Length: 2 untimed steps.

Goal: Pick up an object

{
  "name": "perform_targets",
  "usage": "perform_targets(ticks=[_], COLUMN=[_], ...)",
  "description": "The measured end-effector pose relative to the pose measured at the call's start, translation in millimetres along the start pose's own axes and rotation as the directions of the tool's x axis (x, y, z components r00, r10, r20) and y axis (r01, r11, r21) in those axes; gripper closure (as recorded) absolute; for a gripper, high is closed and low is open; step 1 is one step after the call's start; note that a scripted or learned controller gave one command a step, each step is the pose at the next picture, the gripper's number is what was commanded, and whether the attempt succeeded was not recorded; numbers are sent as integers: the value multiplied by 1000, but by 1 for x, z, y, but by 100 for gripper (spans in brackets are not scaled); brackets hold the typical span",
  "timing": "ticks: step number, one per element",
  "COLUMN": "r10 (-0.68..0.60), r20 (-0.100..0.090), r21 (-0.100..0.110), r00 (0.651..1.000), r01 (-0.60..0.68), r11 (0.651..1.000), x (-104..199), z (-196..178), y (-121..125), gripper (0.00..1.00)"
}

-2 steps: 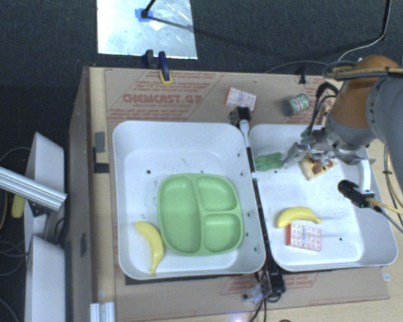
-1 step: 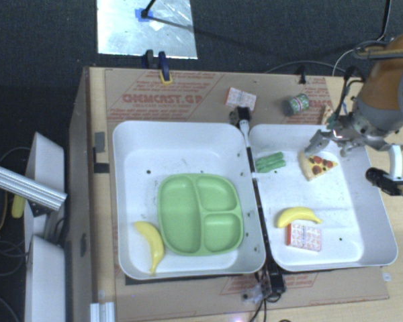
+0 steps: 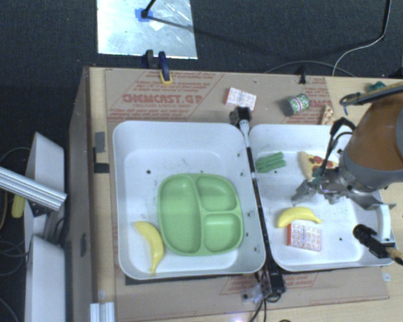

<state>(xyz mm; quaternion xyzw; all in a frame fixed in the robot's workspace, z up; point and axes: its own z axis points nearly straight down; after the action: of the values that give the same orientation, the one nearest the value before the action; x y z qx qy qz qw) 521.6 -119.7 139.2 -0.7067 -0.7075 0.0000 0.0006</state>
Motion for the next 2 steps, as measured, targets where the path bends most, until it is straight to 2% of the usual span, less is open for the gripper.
perform_targets(ticks=[1, 2], r10=[0, -2], r20=[0, 3], r21=[-3, -4], r00=[1000, 1000], r01=[0, 2], r11=[1000, 1000], x=[23, -46], z=[55, 54], y=[-26, 80], gripper=[0, 0])
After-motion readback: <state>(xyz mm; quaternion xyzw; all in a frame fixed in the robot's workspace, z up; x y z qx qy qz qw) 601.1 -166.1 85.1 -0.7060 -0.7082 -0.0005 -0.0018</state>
